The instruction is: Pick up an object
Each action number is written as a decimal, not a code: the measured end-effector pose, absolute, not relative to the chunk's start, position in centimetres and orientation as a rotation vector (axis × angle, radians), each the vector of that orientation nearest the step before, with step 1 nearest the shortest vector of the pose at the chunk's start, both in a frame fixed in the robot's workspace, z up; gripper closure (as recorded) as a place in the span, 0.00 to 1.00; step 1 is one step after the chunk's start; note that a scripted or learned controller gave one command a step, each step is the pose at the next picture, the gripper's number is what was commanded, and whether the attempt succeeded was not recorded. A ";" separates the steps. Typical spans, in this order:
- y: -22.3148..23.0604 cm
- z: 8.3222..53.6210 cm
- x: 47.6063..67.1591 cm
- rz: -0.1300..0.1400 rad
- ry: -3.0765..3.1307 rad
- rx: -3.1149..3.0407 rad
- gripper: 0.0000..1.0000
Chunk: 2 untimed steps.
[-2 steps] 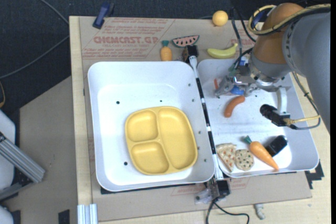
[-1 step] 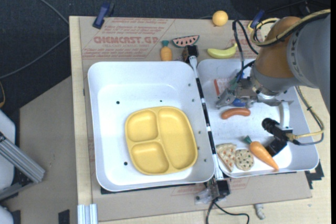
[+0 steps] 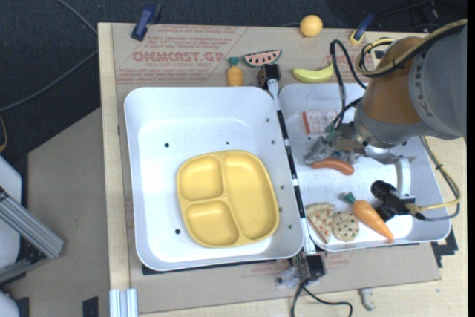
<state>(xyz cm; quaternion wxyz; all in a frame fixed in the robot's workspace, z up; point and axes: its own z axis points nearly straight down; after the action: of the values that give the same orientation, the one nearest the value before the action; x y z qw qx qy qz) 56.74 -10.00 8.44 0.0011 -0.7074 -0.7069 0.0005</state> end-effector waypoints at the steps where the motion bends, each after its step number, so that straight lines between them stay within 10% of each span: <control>1: -10.0 9.4 56.8 0.000 -2.220 -2.222 1.00; 2: -10.0 9.4 56.8 0.000 -2.220 -2.222 0.00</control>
<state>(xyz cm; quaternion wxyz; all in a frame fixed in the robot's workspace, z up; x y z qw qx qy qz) 56.78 -9.97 9.41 0.0004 -0.7075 -0.7067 -0.0001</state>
